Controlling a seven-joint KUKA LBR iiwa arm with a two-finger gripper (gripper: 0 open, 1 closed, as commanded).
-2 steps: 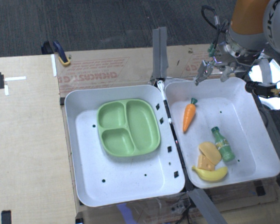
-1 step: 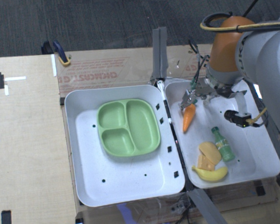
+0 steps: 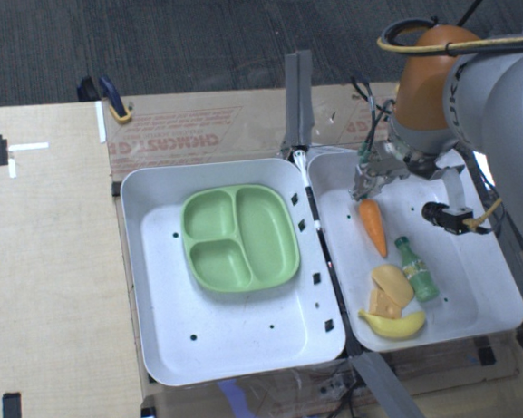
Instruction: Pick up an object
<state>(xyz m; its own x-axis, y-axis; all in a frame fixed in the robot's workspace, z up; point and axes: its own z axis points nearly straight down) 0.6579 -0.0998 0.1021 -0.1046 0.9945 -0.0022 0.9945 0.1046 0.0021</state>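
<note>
Orange carrot [image 3: 372, 227] is seen lying in the right-hand white bin [image 3: 475, 308], its top just below the gripper [image 3: 366, 185] at upper right of the frame; whether anything is gripped cannot be told. Lower in that bin a green bottle [image 3: 417, 271] and a yellow banana [image 3: 394, 325] are grouped. A green divided plate [image 3: 240, 238] is shown in the left bin [image 3: 164, 339].

Smooth white plastic with a dull sheen is seen in both bins [image 3: 150, 286]. The green divided plate [image 3: 240, 237] looks like matt plastic. The worktop [image 3: 46, 295] appears as pale, matt wood. Glossy plastic is suggested by the banana [image 3: 394, 325] and green bottle [image 3: 417, 272].
</note>
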